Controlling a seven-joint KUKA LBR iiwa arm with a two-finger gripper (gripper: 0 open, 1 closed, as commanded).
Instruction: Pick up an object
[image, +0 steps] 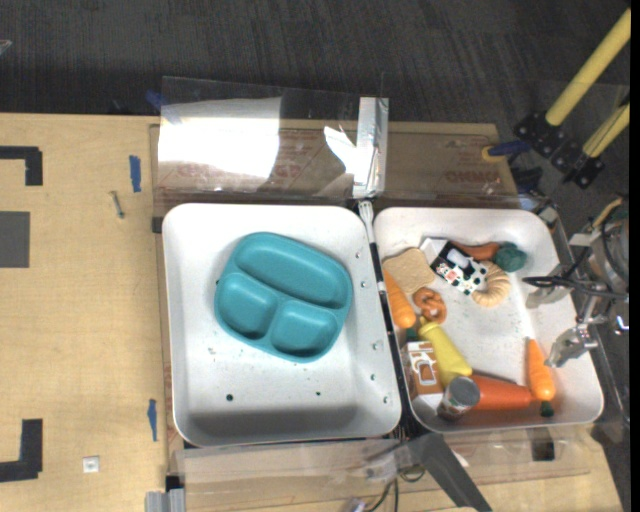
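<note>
The arm's tool (575, 345) hangs at the right bin's (520, 222) right edge, apparently empty, its state unreadable; the nearest candidate, a small orange plastic carrot (540, 368), lies just beside it; nothing is lifted yet.

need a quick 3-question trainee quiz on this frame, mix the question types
1. True or false: the teal divided plate lies in the left bin.
2. Multiple choice: the silver can stands in the right bin at its
A. far right corner
B. near edge, beside the large carrot
C. far left corner
3. Fill in: the yellow bottle lies just nearer the camera than the ______.

Key: 1 true; 2 B; 3 pretzel.
</note>
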